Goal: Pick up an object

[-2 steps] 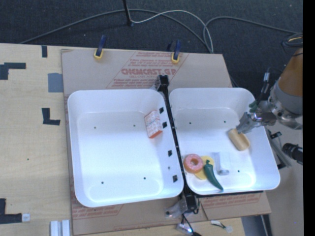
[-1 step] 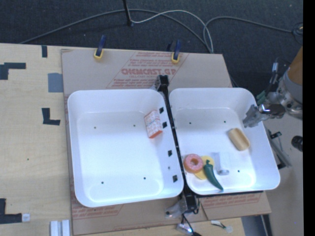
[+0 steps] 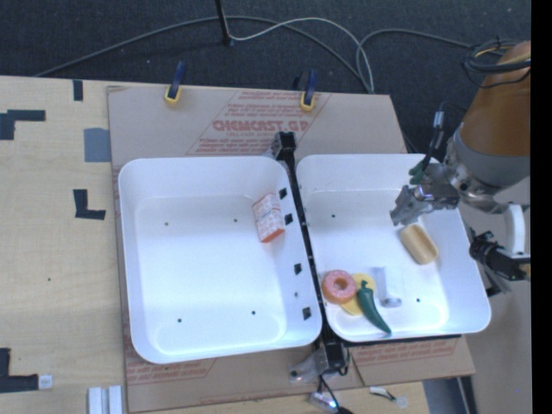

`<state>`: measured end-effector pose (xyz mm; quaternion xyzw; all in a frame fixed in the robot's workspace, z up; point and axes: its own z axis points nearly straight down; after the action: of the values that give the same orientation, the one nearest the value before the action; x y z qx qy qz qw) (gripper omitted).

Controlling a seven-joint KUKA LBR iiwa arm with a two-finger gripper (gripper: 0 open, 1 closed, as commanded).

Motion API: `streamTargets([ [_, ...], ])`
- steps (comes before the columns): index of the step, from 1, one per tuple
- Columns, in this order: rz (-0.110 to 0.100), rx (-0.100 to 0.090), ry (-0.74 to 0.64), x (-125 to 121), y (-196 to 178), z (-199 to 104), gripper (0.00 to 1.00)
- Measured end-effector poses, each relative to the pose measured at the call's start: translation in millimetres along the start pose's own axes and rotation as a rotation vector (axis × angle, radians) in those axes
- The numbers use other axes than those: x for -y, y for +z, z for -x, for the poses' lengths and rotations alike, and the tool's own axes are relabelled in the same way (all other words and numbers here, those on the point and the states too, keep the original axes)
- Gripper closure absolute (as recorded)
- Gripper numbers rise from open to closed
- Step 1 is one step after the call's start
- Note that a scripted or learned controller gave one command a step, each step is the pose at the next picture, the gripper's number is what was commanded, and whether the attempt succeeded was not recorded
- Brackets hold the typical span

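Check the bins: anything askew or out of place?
Little stands out. The small carton in the left bin lies tilted against the divider. In the right bin, the green pepper overlaps the donut. No spills.

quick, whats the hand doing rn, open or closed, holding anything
hand: over the right bin, just above the tan bread-like piece; open or closed cannot be told, and nothing is seen held in it.

End effector [image 3: 412, 203] fingers indistinct.
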<state>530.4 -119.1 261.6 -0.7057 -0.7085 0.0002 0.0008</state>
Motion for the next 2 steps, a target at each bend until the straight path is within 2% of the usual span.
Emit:
streamTargets([
  [1, 0.001, 0.000, 0.000, -6.4, 1.3, -44.7, 1.00],
  [2, 0.000, 0.000, 0.000, -10.0, 19.7, -94.3, 1.00],
])
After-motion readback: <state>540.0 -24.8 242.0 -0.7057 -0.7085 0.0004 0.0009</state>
